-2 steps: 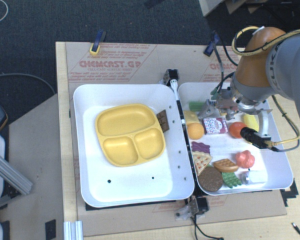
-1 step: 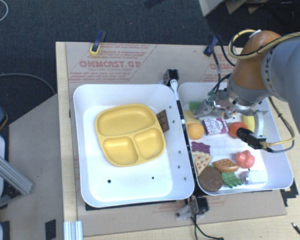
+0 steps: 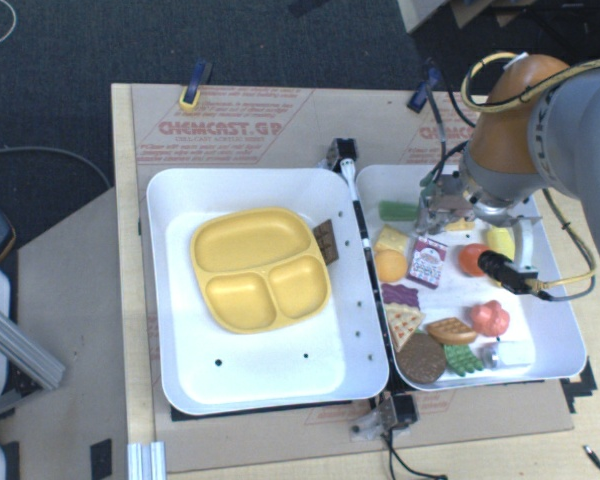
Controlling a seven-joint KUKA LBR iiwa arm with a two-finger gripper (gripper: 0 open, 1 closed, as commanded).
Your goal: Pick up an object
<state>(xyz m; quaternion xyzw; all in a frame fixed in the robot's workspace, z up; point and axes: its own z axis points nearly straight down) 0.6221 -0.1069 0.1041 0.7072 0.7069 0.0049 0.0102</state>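
My gripper (image 3: 438,230) hangs low over the upper middle of the right bin (image 3: 560,343), just above a small pink and white carton (image 3: 428,262). Around it lie several toy foods: a green piece (image 3: 398,209), a yellow cheese wedge (image 3: 391,239), an orange ball (image 3: 390,265), a purple piece (image 3: 400,294), a red tomato (image 3: 471,259) and a yellow lemon (image 3: 500,239). Lower down are a waffle (image 3: 403,320), a brown cookie (image 3: 421,360), a bread roll (image 3: 450,330), a green leafy piece (image 3: 465,359) and a pink strawberry (image 3: 490,317).
The left bin (image 3: 170,298) holds a yellow three-part plate (image 3: 260,268) and a small brown block (image 3: 326,240) by its right side. The grey arm with its orange band (image 3: 515,118) comes in from the upper right. Cables run along the bench's back edge.
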